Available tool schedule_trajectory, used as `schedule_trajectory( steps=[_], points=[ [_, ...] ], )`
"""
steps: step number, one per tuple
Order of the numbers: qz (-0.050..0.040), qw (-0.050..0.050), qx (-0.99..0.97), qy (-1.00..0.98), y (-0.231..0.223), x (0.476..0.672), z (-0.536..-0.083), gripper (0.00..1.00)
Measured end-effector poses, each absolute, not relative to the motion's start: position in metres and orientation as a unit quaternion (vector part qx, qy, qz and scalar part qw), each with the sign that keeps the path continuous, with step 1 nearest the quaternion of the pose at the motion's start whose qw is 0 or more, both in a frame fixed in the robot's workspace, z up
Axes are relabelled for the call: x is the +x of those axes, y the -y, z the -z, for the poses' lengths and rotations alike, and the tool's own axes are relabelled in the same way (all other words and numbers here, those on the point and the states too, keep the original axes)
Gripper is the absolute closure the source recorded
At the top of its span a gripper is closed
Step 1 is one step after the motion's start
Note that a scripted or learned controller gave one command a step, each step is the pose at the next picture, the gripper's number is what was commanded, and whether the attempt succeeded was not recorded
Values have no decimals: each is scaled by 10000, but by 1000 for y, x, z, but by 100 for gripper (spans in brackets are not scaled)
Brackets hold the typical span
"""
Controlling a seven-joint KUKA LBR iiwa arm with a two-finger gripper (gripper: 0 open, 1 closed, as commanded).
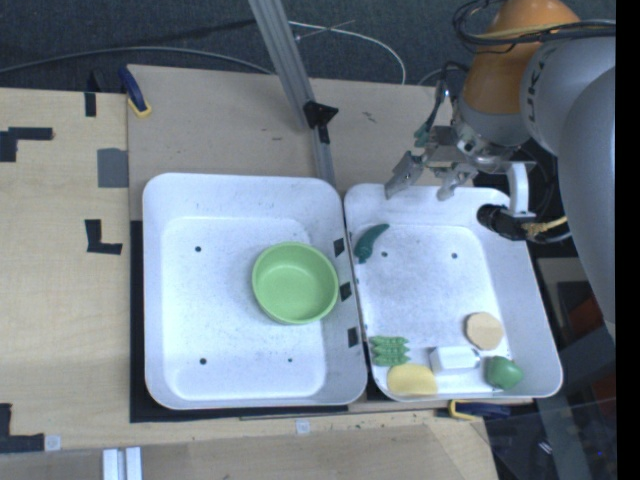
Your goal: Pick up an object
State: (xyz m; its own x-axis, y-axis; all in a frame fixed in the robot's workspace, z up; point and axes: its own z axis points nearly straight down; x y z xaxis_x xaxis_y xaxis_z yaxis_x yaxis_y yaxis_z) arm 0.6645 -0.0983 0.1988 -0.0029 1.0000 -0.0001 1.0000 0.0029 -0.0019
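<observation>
The gripper (424, 182) hangs over the far rim of the right bin (520, 288), near that bin's far left corner. Its two fingers (400, 180) stand spread apart with nothing between them. The grey arm (575, 78), with its orange band (510, 58), enters from the right above it. Inside the right bin, a dark teal curved object (369, 240) lies at the far left, just beside the wall shared with the other bin and a little nearer than the gripper, apart from it. The remaining contents are grouped along the near edge of the right bin: a small green ridged object (389, 348) at the left, a yellow rounded object (411, 378) just nearer than it, a white block (453, 358) beside that, a tan disc (484, 330) farther and to the right, and a green rounded object (503, 372) at the near right corner. The left bin (180, 268) holds a light green bowl (294, 283), upright, right of centre.
</observation>
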Motion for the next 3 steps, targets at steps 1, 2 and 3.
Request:
schedule_trajectory(
  steps=[1, 2, 3],
  points=[
    [-9, 6, -7060, 7082, 98, 665, -199, 0],
    [-24, 21, -7063, 7079, 90, 662, -152, 0],
    [-27, 19, -7066, 7076, 96, 661, -105, 0]
  ],
)
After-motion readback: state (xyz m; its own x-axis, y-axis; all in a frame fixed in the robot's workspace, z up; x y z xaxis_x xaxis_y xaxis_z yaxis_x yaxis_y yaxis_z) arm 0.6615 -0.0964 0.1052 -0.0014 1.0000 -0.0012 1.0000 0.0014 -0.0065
